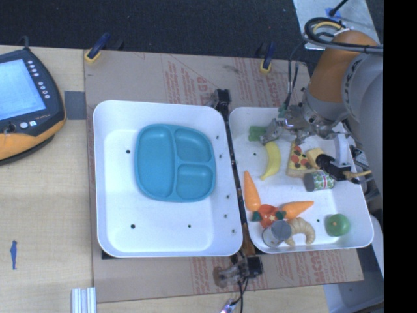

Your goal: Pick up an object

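**Gripper spread over the back of the right bin, nothing held**

At the far left a teach pendant (23, 106) with an orange casing lies on the wooden bench (45, 227). Next comes the left bin (117, 233), which holds a blue divided plate (174, 162) lying flat near its middle.

The right bin (355, 240) carries all the toys. Along its left wall a carrot (251, 189) lies lengthwise, its lower end meeting a small red piece (266, 214). At the back left corner sits a green piece (256, 133). Just right of it and a little nearer, a banana (271, 161) stands nearly upright in the view. At the front edge a grey round can (280, 233) touches a tan croissant-like toy (302, 231).

The gripper (287, 135) hangs over the back of this bin. Its fingers look spread apart, with nothing between them. The left fingertip (270, 134) is just beside the green piece, and the top of the banana lies right below the gap. The pizza slice (298, 161) lies just below the right fingertip.

Further right, a second carrot (296, 208) lies crosswise above the croissant-like toy. A small printed can (318, 182) lies on its side beside the pizza slice, and a green apple (337, 224) sits in the front right corner, well apart from the fingers.
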Robot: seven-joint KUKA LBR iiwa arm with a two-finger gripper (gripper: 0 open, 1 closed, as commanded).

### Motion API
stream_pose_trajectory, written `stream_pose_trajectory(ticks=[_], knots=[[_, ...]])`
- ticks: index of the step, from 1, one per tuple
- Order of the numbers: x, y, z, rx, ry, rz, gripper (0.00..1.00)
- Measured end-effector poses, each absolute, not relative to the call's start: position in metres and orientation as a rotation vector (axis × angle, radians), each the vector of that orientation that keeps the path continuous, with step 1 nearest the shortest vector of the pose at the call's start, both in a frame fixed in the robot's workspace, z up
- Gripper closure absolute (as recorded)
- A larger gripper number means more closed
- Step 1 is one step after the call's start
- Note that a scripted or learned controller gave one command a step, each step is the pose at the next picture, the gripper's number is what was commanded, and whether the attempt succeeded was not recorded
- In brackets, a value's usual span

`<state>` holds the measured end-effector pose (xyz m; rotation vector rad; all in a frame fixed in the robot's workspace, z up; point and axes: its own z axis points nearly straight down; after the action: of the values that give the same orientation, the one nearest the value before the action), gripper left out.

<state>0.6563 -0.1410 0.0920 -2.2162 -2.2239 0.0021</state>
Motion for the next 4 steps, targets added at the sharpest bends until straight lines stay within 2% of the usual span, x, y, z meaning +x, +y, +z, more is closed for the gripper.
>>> stream_pose_trajectory(ticks=[1,2,3,4], knots=[[0.656,-0.141,0.102,-2.212,-2.226,0.003,1.00],[0.619,-0.101,0.202,-2.216,-2.226,0.000,1.00],[0.618,-0.102,0.201,-2.215,-2.224,0.003,0.00],[0.588,-0.109,0.091,-2.213,-2.225,0.008,0.00]])
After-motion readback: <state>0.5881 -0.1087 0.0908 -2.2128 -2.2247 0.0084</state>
